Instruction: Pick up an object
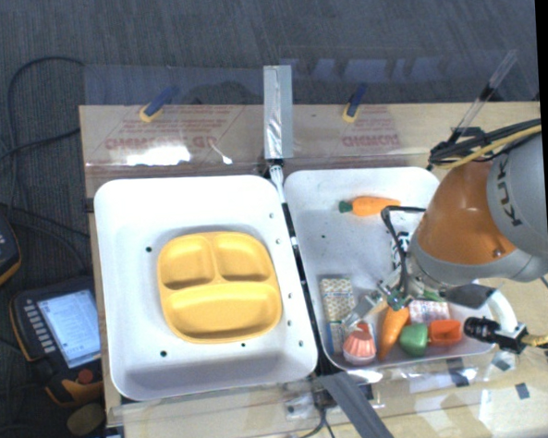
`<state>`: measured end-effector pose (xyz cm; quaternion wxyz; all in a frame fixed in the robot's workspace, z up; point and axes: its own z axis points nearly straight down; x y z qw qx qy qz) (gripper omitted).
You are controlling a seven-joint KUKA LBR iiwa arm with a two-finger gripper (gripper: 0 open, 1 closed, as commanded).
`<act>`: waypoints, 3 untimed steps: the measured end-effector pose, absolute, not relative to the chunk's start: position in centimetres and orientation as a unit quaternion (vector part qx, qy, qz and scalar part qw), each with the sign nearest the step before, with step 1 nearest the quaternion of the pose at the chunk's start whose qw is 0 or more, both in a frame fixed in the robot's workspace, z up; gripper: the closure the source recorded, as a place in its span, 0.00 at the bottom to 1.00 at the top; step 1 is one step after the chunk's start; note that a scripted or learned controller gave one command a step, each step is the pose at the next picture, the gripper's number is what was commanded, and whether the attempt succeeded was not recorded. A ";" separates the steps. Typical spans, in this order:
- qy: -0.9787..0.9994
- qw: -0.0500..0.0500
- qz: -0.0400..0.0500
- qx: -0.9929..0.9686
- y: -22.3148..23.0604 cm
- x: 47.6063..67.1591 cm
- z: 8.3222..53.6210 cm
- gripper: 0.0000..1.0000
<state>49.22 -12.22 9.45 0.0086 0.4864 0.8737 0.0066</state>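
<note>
Where the arm reaches low into the right bin, the hand sits among a cluster of toys near that bin's front edge, and whether it is spread or clenched, or grasping anything, I cannot tell. Just below it lies one carrot, tilted, touching or nearly touching it. Left of that carrot is one pink berry; to the right are one green piece and one red-orange piece. A flat packet lies just left of the hand. A second carrot lies well apart, beyond the hand, toward the bin's far wall. Far to the left, the other bin carries one yellow tray with three compartments.
</note>
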 end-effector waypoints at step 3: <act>0.876 0.014 0.002 0.482 -10.8 49.3 9.6 1.00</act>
